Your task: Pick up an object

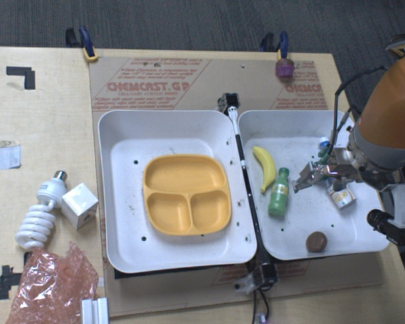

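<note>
The right bin holds a yellow banana, a green bottle lying beside it, a brown round piece near the front wall, and a small white and blue item. My gripper hangs over the middle of this bin, just right of the green bottle's cap, pointing left. It looks open, with nothing between its fingers. Another small blue and white thing lies behind the gripper, partly hidden by the arm.
The left bin holds a yellow divided plate. A spiral light bulb, a white cube and a crumpled pink bag lie on the bench to the left. A purple object sits behind the right bin.
</note>
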